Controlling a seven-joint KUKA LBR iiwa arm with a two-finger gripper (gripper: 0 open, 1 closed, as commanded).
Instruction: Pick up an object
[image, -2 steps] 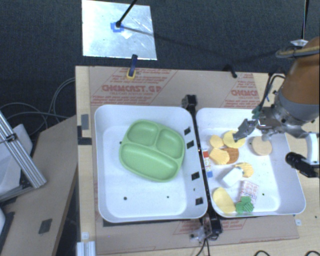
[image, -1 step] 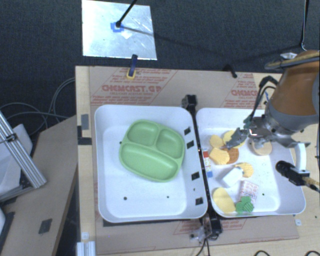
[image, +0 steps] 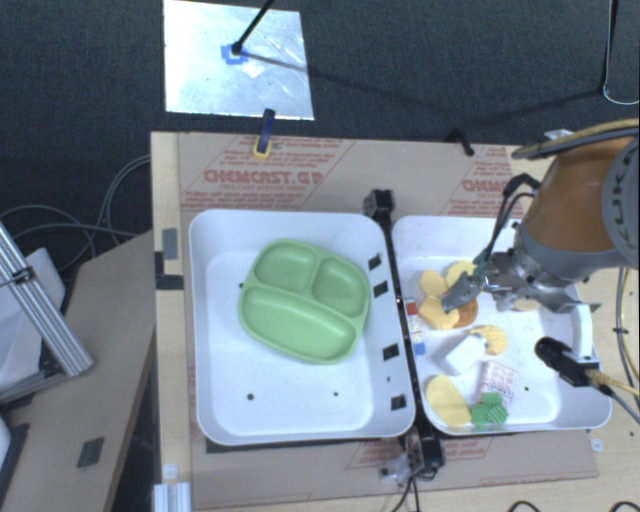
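Claw (image: 462, 293): hovering over yellow toy food (image: 437, 312), right bin's (image: 560, 400) upper left; grip state: cannot tell.
Green divided plate (image: 303, 300): lying mid left bin (image: 215, 400), margins open.

Both white bins (image: 290, 225) are looking like smooth moulded plastic with a faint sheen, and the green divided plate (image: 303, 300) in the left one is showing a matt plastic surface. The board (image: 300, 172) under the bins is looking like printed brown cardboard, dull and flat, while the square sheet (image: 238, 60) beyond it is glaring like foil or brushed metal. The arm's orange band (image: 580, 195) is shining glossy, and the dark floor covering (image: 80, 90) is reading as rough cloth.
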